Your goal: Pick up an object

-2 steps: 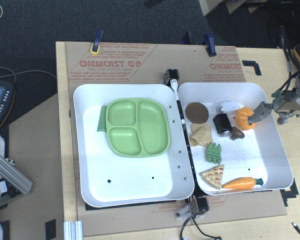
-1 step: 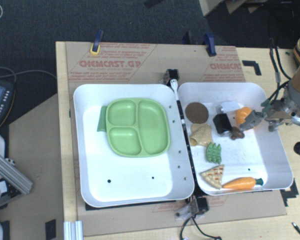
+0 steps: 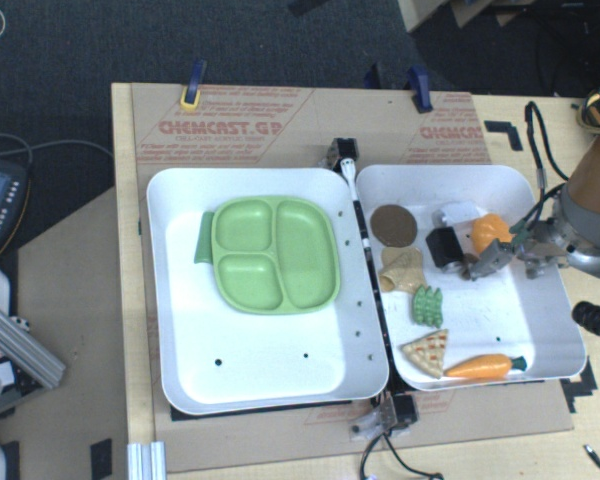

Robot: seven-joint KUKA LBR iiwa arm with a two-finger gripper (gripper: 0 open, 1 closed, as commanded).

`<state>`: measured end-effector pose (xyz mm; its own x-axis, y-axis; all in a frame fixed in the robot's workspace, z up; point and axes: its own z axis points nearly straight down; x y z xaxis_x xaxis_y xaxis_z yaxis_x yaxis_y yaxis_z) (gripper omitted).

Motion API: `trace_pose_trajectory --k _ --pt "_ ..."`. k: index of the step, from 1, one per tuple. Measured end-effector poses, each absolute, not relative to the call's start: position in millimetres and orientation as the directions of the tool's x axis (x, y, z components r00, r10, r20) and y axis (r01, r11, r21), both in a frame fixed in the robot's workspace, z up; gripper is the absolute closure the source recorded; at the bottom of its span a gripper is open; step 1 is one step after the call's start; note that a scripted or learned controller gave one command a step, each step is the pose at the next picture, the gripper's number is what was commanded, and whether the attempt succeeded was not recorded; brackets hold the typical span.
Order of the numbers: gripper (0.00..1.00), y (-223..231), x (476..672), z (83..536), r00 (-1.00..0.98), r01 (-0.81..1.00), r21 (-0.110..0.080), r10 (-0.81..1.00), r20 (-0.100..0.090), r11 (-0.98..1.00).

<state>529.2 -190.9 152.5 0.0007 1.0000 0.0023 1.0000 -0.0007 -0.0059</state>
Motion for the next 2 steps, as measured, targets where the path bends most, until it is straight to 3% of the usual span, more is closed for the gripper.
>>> trace_pose_trajectory --k 1,2 --pt "0.0 -191.5 530.0 88.6 0.0 1.0 -0.007 1.0 0.003 0.0" --pt "0.0 -191.1 529.7 84.1 0.0 1.0 -0.003 1.0 0.002 0.0"
